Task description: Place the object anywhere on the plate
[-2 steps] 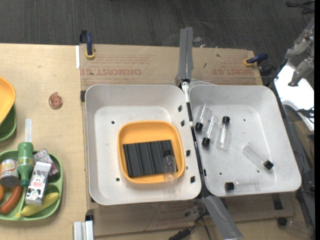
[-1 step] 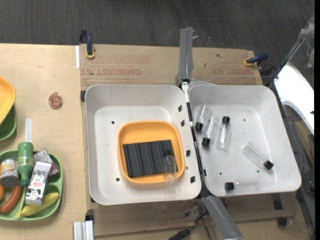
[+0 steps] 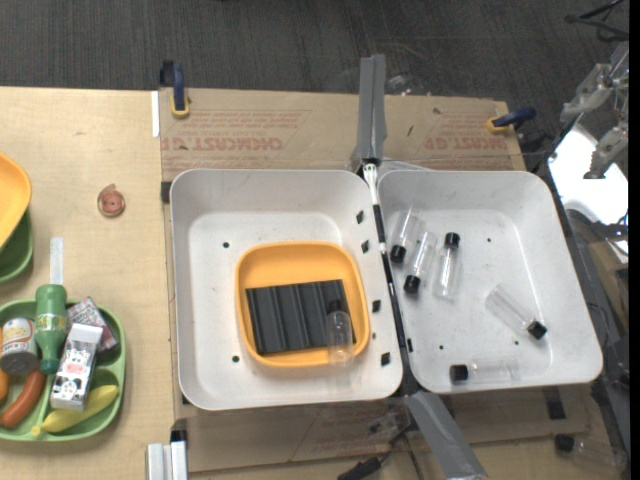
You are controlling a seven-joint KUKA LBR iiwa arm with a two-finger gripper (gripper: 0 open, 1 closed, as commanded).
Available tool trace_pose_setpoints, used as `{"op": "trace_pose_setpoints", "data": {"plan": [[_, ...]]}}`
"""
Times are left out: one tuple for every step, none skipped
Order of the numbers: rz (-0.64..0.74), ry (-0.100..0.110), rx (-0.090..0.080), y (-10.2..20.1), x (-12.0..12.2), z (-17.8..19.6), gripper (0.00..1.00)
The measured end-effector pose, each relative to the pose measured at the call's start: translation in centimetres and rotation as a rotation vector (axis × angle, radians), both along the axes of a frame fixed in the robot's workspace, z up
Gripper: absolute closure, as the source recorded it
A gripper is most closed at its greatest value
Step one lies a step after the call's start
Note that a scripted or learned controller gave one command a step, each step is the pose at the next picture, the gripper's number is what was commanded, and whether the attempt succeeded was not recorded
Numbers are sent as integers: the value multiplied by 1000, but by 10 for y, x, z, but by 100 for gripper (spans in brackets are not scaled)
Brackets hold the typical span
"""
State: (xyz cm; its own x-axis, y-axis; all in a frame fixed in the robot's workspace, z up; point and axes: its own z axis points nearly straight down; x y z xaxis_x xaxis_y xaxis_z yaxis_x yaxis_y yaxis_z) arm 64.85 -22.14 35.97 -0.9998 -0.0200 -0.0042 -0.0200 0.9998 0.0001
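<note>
Vial [image 3: 340, 340], clear and lying lengthwise, rests on the near right corner of the orange plate [image 3: 262, 265], partly over the plate's rim and touching the corner of the dark ribbed insert [image 3: 292, 317] that covers the plate's middle. The plate sits in the left bin [image 3: 200, 208], nearer its front wall than its back.

The right bin [image 3: 520, 203] holds 5 more clear vials with black caps. 3 of them [image 3: 421, 258] lie close together near the wall it shares with the left bin, 1 [image 3: 513, 314] lies alone toward the right, and 1 [image 3: 482, 371] lies along the front wall. All are well apart from the plate, with the 2 bin walls between.

Both bins stand on cardboard [image 3: 260, 133] clamped at its back corners. On the wooden surface [image 3: 90, 138] to the left are a green tray [image 3: 98, 408] of toy food, a yellow bowl [image 3: 10, 203] at the edge and a small pink disc [image 3: 112, 202].

Grey metal parts [image 3: 603, 108] stand beyond the right bin's far corner, clear of both bins; whether the gripper is released or clenched cannot be told.
</note>
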Motion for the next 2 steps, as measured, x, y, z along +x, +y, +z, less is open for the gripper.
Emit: {"op": "trace_pose_setpoints", "data": {"plan": [[77, -2, -1, 0, 12, 72, 0], [262, 0, -1, 0, 12, -15, 0]]}}
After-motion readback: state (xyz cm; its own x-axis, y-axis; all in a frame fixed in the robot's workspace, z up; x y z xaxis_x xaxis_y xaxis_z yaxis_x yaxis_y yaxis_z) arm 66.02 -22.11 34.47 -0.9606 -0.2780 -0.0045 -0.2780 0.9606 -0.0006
